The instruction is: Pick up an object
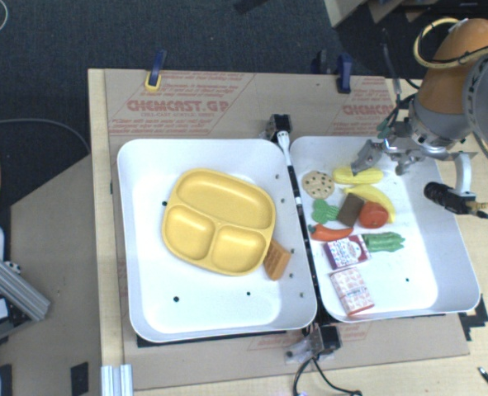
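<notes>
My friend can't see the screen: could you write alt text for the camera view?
A robot arm's end effector hovers over the right white bin, above a pile of toy food: a yellow corn cob, cookie, banana and tomato. The left white bin holds a yellow divided plate.

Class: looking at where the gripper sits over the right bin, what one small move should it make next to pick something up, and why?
Probably lower straight down onto the corn. The gripper hovers just above its right end at the far side of the right bin, holding nothing. The corn lies apart from the cookie, though the banana sits close in front, so a short descent seems likeliest to catch it.
</notes>
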